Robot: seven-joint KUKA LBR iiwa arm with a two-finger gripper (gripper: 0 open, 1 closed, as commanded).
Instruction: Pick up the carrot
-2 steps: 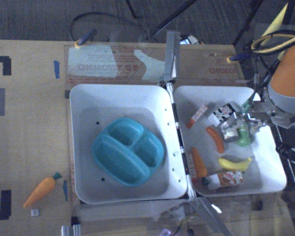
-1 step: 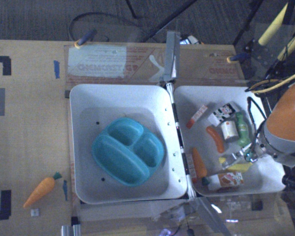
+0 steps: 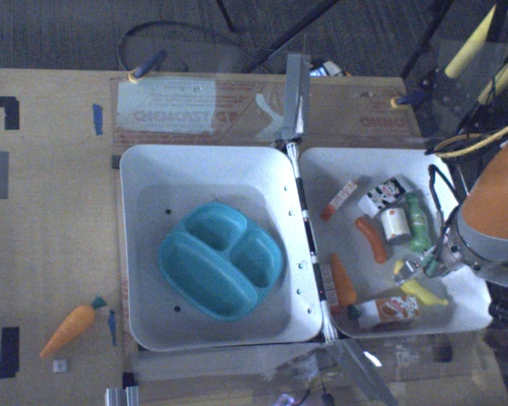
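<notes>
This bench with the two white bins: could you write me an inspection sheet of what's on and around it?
Surface: wooden bench bearing left bin and right bin.
Job's things: one carrot in the right bin by the divider; another carrot on the bench, left of the bins.
Clutter: blue divided plate in the left bin; small toy foods and packets in the right.
Grippers: gripper low over the right bin.
Cables: black loop on the floor behind.
Surroundings: dark carpet, stand legs.
</notes>
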